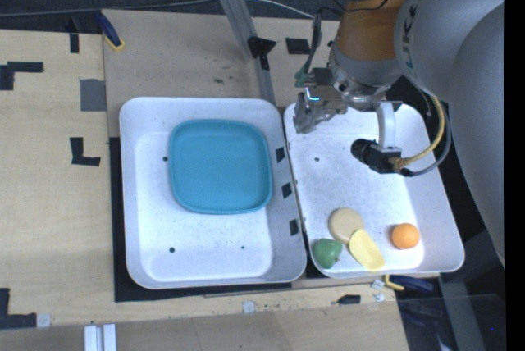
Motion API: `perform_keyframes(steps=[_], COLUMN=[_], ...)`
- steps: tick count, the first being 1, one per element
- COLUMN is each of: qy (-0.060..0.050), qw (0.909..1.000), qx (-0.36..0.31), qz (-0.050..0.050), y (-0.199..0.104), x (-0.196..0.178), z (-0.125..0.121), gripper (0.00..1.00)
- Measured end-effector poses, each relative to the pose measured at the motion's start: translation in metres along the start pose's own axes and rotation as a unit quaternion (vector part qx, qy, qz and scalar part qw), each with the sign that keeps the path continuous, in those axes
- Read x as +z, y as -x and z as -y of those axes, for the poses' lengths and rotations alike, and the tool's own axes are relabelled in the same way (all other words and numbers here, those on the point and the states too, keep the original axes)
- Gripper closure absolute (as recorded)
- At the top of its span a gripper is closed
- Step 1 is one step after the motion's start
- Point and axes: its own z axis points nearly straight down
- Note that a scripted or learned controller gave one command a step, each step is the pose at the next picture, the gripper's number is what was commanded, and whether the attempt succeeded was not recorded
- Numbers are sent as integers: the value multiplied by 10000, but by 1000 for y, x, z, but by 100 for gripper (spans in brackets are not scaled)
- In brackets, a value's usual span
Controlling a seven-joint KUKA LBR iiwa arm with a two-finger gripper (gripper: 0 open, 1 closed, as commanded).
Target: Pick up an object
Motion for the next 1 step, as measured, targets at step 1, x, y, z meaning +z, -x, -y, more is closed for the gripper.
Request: perform_keyframes(steps=[1], qy=[3], qw=[10000], qx=[-2], qz=[-1], y=[-54], x=[9], z=[0], gripper=[100])
